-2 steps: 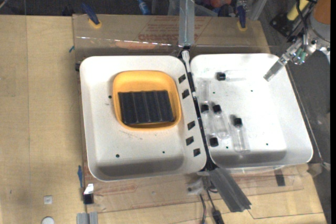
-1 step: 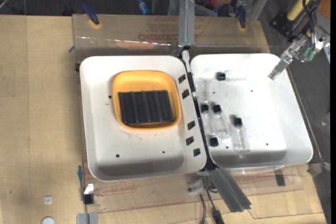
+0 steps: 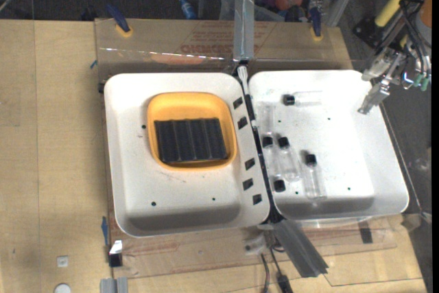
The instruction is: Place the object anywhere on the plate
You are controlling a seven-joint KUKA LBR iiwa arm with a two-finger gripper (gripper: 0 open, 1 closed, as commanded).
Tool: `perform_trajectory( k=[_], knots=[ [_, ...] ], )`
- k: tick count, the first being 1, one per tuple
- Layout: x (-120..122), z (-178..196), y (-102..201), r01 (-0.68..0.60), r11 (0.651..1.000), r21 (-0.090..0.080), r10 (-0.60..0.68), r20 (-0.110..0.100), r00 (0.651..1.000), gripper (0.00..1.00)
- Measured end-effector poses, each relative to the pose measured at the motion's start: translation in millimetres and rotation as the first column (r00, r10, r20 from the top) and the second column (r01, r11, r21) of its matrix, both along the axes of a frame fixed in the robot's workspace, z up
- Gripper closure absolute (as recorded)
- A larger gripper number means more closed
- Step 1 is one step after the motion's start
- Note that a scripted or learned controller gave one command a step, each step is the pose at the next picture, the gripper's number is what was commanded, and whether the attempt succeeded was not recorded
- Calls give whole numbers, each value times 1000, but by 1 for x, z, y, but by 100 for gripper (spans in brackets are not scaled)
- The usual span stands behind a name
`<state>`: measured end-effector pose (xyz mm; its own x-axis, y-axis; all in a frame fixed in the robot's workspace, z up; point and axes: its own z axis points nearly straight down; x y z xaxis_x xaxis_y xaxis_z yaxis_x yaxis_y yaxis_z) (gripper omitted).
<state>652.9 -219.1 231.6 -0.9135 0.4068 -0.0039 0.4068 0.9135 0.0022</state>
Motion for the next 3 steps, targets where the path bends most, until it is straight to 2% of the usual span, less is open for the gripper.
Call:
perform_trajectory(
  k=[1, 2, 3],
  knots=[
    [4, 1, -2, -323, 946, -4, 323, 5, 946, 0],
    [5, -2, -2, -569, 823, -6, 569, 4, 823, 0],
    [16, -4, -1, -805, 593, -8, 805, 3, 593, 0]
  ],
)
